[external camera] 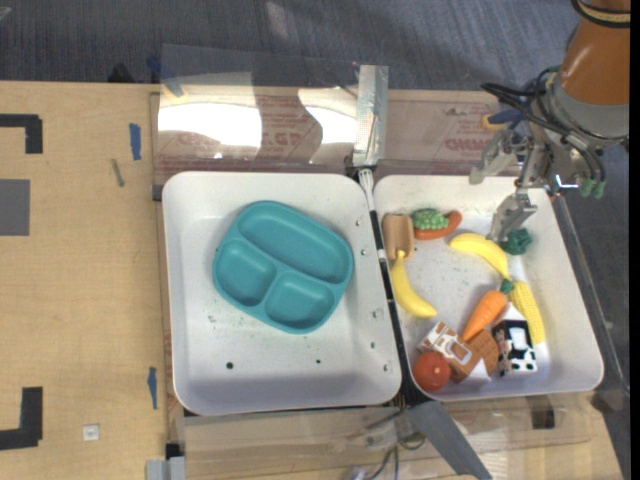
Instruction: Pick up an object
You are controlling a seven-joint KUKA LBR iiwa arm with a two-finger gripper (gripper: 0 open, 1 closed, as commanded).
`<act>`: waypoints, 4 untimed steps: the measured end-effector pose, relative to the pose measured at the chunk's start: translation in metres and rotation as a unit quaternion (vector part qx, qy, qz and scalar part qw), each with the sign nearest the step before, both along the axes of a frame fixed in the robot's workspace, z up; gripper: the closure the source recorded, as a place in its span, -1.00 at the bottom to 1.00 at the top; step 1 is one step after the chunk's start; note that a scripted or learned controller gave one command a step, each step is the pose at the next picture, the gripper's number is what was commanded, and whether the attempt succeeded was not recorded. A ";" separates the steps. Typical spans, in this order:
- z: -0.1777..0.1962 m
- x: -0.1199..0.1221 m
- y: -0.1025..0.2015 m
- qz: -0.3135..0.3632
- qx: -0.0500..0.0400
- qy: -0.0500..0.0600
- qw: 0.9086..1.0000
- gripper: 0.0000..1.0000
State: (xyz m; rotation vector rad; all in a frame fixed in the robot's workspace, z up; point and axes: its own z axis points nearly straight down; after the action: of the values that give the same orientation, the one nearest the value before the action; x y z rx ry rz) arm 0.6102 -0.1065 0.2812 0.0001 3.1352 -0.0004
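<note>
over the far right corner of the right shallow white bin (585, 363) the two-finger gripper (512, 220) is seen hanging low; whether it is released or clenched cannot be told. a small dark green toy piece (518, 239) lies just beside its tip, and a curved yellow plastic banana (480, 252) lies just left, its long axis slanting down to the right. two bananas are counted, one orange carrot (484, 313), one yellow corn cob (527, 311), one red tomato (432, 370). one teal divided plate (283, 265) is seen in the left bin (190, 368)
</note>
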 end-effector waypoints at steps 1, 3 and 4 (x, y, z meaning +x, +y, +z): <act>-0.174 -0.047 -0.076 -0.050 0.001 0.007 0.999 -1.00; -0.193 0.035 0.004 0.069 -0.001 -0.002 0.998 -1.00; -0.179 0.037 -0.001 0.066 -0.005 -0.008 0.998 1.00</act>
State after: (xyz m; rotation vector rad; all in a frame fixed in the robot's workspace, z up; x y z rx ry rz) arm 0.6474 -0.1078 0.1026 -0.2050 3.1132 -0.0156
